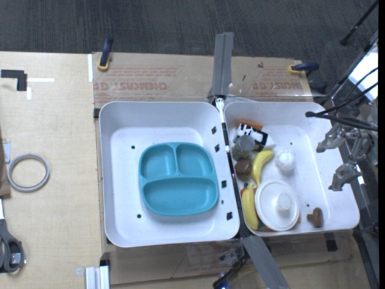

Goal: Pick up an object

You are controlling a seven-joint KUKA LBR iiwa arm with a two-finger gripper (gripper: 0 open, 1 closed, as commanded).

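The right bin (301,118) holds several objects. A yellow banana (263,164) curves at its left side, with a second banana (248,207) below it. Beside them sit a white upturned bowl (278,205), a small white object (285,160), a brown piece (314,217), a brown round fruit (243,167) and an orange and black packet (251,129). My gripper (332,164) hangs over the bin's right side, open, with nothing between its fingers. It is well to the right of the objects.
The left bin (114,161) holds a blue divided plate (178,178). A grey bar (222,65) runs between the bins at the back. On the wooden bench at left lie a tape roll (27,172) and scissors (9,253).
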